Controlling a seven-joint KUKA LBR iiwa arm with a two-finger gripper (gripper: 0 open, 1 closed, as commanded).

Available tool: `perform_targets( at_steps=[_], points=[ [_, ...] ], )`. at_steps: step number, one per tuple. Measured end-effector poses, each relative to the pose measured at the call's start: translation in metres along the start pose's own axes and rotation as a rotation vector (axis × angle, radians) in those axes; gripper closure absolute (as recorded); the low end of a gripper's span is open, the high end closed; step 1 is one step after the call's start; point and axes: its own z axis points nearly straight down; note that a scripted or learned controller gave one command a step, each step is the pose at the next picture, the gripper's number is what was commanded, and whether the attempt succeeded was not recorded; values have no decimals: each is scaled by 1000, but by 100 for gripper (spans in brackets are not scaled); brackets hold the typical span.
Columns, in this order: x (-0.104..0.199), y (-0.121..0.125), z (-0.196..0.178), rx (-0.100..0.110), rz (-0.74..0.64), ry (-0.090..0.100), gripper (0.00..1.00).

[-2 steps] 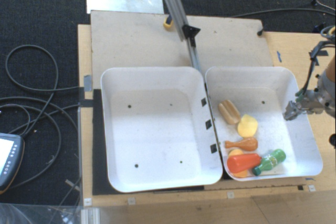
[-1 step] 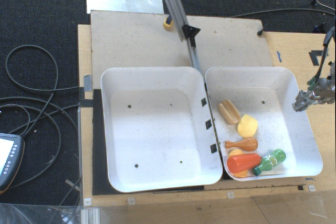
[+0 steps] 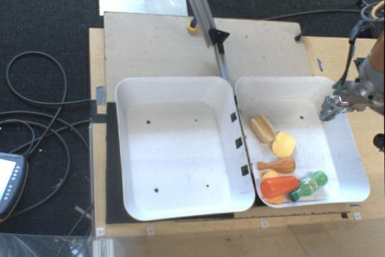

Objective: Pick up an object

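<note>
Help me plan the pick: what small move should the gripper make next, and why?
Probably shift left and toward the near side, over the yellow ball. The gripper sits at the right bin's far right rim, apart from the items clustered near its front.

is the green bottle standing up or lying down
Lying down. The green bottle rests on its side on the right bin floor, beside the orange carrot.

My claw (image 3: 329,109) is grey metal. Both bins (image 3: 180,93) are white with small dark dots. In the right one lie a tan bread roll (image 3: 262,128), a yellow lemon (image 3: 284,144), an orange-brown drumstick (image 3: 278,165), a red-orange carrot (image 3: 278,186) and a green bottle (image 3: 309,185). The surface (image 3: 252,45) is pale beige.
</note>
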Motion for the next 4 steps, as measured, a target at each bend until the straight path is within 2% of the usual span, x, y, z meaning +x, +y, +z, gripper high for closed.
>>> perform_targets(
  at_steps=[1,3,4],
  points=[
    [43,22,1,0,1,-1,100],
    [149,50,-11,0,-1,1,100],
    [201,68,7,2,1,1,100]
  ],
)
